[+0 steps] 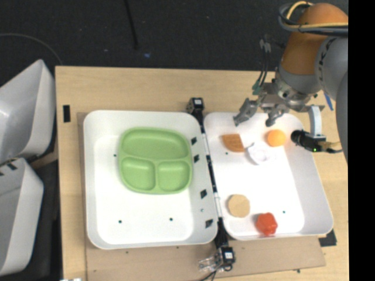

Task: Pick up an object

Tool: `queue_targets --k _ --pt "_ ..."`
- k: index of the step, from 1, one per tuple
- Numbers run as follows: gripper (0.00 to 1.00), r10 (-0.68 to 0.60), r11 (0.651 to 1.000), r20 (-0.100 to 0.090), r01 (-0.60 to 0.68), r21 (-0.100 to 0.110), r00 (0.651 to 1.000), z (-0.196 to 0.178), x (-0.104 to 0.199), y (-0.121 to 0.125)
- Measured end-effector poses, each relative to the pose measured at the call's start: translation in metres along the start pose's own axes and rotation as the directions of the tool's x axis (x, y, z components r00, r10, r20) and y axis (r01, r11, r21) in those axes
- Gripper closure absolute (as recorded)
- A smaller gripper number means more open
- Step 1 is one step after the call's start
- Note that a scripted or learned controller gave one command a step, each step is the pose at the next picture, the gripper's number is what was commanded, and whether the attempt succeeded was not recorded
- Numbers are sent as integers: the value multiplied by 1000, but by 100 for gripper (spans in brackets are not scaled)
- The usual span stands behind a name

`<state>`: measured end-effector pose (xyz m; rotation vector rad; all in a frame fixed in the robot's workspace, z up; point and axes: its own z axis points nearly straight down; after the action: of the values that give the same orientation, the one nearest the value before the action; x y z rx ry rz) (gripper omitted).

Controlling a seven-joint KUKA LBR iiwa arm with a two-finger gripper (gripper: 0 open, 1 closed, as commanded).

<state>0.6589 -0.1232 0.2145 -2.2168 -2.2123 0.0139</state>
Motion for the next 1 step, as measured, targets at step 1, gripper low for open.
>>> queue_targets --k 1 --pt "0 -2 1000 1 2 -14 1000 -9 0 3"
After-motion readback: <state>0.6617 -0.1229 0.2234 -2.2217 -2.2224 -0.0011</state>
